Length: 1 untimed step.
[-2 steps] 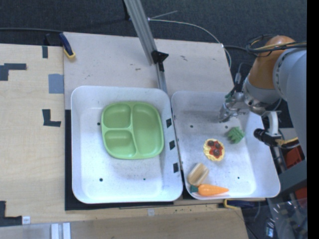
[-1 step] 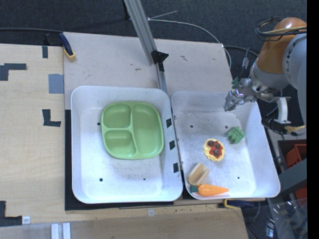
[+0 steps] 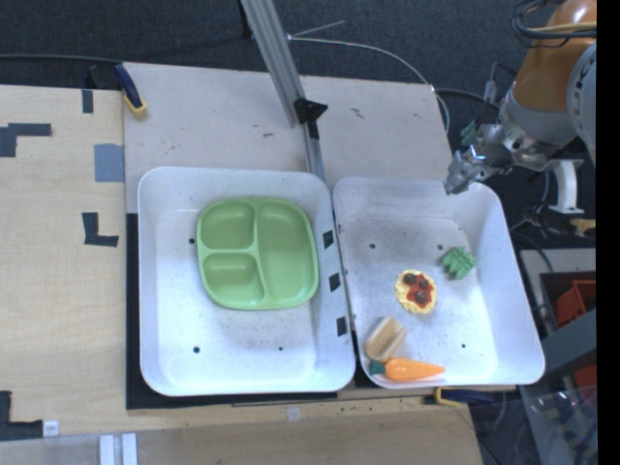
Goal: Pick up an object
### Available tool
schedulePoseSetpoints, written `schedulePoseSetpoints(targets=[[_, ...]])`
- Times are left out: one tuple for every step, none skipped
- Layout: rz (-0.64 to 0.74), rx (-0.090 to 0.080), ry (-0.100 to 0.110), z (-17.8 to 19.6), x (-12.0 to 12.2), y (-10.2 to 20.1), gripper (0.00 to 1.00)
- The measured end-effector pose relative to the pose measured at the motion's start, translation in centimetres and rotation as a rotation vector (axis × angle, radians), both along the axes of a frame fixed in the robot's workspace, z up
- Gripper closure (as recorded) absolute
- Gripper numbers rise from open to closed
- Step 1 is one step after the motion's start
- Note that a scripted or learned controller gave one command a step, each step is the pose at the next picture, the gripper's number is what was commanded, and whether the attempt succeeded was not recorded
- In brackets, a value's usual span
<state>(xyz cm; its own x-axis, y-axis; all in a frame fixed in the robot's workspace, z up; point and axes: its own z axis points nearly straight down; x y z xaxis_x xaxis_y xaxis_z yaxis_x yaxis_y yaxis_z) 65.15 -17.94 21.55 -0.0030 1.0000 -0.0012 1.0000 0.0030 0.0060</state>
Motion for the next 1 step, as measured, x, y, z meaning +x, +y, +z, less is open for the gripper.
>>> schedulePoseSetpoints(targets=[[-0.001,0.0,0.001,5.38,0.12,0.04,1.0]])
